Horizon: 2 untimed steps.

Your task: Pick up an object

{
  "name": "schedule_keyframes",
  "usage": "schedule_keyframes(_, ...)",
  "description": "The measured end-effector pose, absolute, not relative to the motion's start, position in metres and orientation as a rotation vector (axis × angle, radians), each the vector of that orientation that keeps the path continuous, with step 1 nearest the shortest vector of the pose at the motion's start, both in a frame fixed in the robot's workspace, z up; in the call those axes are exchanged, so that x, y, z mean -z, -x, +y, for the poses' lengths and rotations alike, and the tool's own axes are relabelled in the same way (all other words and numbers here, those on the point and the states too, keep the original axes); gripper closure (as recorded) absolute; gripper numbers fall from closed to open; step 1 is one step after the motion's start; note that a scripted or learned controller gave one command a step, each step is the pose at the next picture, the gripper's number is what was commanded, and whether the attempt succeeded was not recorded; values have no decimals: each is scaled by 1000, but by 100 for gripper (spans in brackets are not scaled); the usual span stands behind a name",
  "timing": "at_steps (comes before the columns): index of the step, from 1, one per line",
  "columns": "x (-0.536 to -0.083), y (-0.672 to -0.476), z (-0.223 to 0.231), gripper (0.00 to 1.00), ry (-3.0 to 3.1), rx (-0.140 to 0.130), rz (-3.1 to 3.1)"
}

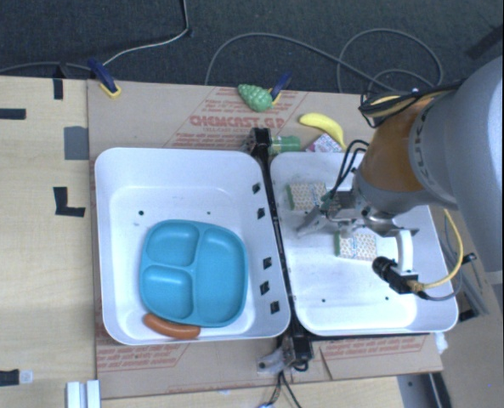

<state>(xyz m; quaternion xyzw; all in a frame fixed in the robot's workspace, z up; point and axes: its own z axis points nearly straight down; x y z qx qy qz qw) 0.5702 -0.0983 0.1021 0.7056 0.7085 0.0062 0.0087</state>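
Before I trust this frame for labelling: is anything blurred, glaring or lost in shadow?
Camera view: lighting is even and soft, and the blue plate and the sausage are fairly sharp; the right bin is bright white with little surface detail; the arm near the lens looks soft and casts shadow around the end effector, whose fingers are hard to make out.

The grey arm (481,134), orange-banded at the wrist, reaches in from the right, its pincer (313,222) pointing left.

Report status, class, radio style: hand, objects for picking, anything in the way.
Hand low in right bin, between two patterned squares; nothing visibly held. Blue plate and sausage in left bin. Arm overhangs right bin.
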Motion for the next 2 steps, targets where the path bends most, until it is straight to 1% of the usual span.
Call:
schedule_keyframes(1, -185, -625, -69, 0, -2218, 2, 2223)
schedule_keyframes(2, -86, -594, -96, 0, -2221, 0, 2222)
